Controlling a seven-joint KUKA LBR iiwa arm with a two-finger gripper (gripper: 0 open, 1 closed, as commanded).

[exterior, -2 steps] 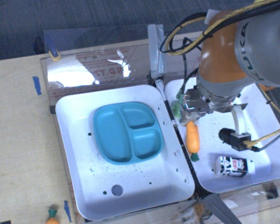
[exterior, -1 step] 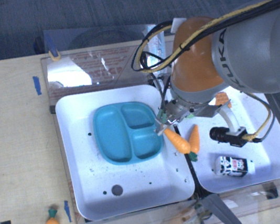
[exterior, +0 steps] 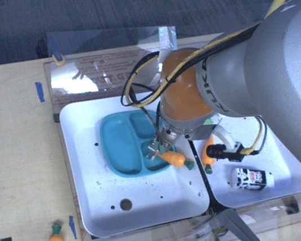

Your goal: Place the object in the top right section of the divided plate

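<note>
The gripper (exterior: 156, 150) stood low over the right edge of the blue divided plate (exterior: 121, 145), which lay in the left bin (exterior: 91, 178). A small orange carrot (exterior: 175, 159) was directly at the gripper tip. Its pointed end touched the tip, or nearly touched it, and its green end pointed away, down and to the right in the camera view, toward the wall between the two bins. So its long axis ran at a slant, from the lower right corner of the plate outward across the plate's rim. Whether the gripper was open or closed on the carrot I could not tell, because the wrist covered this place and the parts were too small to separate. The top right section (exterior: 141, 123) lay up and a little to the left of the carrot, half under the orange band of the arm (exterior: 256, 70), and it looked empty where it could be seen. In my judgement the carrot was not yet in the correct section; it was beside the lower right one. The coming move would therefore need a short travel upward in the view, along the right side of the plate. If the hold was weak, the carrot could turn around its pointed end or slip down to the bin floor.
</note>
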